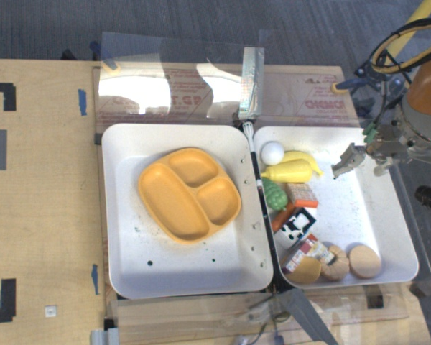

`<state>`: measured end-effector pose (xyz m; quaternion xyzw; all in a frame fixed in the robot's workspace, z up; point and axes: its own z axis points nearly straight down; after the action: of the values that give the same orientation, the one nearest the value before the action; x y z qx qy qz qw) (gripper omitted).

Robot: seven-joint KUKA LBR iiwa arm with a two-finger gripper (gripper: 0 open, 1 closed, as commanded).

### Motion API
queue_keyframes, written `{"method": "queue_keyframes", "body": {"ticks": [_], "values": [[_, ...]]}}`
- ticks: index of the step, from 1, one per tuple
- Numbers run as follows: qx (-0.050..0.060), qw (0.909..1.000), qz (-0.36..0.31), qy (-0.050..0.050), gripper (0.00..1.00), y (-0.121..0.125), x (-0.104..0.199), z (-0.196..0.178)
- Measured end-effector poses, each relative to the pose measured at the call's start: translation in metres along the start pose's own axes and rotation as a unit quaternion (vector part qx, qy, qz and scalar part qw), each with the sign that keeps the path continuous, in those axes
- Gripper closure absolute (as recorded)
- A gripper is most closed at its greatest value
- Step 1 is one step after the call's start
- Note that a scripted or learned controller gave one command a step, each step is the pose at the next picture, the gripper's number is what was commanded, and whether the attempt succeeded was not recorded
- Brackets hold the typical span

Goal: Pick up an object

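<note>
grey carpet lay beyond the bench, and under the two bins we saw a tan board with black corner marks and bits of blue tape. behind the bins stood a clear panel with red print, catching a glare.

we found the left bin (118,214) holding one thing, an orange divided plate (189,192) with three compartments, lying flat near its middle and slightly turned.

the right bin (388,221) held the clutter, all crowded along its left wall and front edge. at the back sat a white ball (272,152), touching a yellow banana (307,160) and, just in front of that, a yellow corn-like piece (286,171). below them we saw a green bumpy item (275,195), then an orange carrot-like piece (282,216) beside a black and white block (299,224). nearer the front lay a small printed packet (307,251), a brown bun-shaped item (307,270), a tan lumpy piece (335,262) and a pale egg-like object (365,260).

the gripper (347,161) hung over the right bin's back right part, well apart from the heap, its grey fingers pointing left toward the banana. we saw nothing between them, and we could not tell whether they were spread or closed. the arm's orange band (425,92) showed at the right edge, with yellow and black cables above it.
</note>
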<state>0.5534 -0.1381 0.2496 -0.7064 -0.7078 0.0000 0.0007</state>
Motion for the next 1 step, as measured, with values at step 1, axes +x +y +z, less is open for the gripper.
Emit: {"method": "queue_keyframes", "body": {"ticks": [1], "values": [[-0.004, 0.9860, -0.167, -0.001, 0.00, 0.0031, 0.0403, -0.1103]]}}
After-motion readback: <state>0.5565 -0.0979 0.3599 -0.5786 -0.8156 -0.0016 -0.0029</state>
